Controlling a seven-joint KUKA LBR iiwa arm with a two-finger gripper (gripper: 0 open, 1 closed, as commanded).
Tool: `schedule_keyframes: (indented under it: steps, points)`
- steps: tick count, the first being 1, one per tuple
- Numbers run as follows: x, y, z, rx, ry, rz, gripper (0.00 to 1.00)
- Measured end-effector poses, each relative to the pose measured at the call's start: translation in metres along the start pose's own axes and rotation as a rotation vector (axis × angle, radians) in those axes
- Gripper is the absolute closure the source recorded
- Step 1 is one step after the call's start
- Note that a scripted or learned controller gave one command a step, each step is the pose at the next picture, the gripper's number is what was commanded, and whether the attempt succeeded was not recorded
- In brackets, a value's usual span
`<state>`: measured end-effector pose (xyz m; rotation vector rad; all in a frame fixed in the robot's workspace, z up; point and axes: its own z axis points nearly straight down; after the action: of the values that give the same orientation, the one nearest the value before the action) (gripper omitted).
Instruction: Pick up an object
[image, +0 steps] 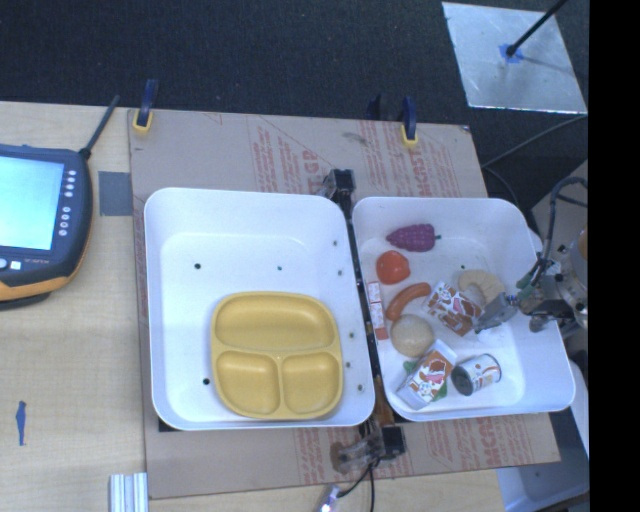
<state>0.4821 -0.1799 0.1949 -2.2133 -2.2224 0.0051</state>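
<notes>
Right bin (455, 212) on bench holds all objects. Purple grape-like piece (412, 237) near far wall. Red tomato (392, 267) just below it, toward left wall. Orange-red sausage (407, 299) lying at slant. Beige round piece (411, 335) beside it. Printed packet (454, 308) mid-bin, pale bun (482, 286) touching it (partly hidden). Small carton (428, 376) and can (475, 375) on its side, near front wall.

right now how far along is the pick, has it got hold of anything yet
Early stage. Done: the gripper has reached into the right bin from its right side, low near the small carton. In hand: nothing shows between its fingers. Left: closing on an item and lifting it. The tomato, sausage, can and purple eggplant all lie in that bin; the yellow tray sits in the left bin.
</notes>
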Motion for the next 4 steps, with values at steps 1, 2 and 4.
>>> schedule_keyframes:
  steps: [1, 2, 4]
  points:
    - [0.045, 0.072, 0.104, 0.0, -0.001, -0.003, 0.0]
    - [0.066, 0.138, 0.103, -0.002, 0.0, 0.001, 0.0]
    - [0.122, 0.175, 0.002, -0.002, -0.001, -0.001, 0.0]
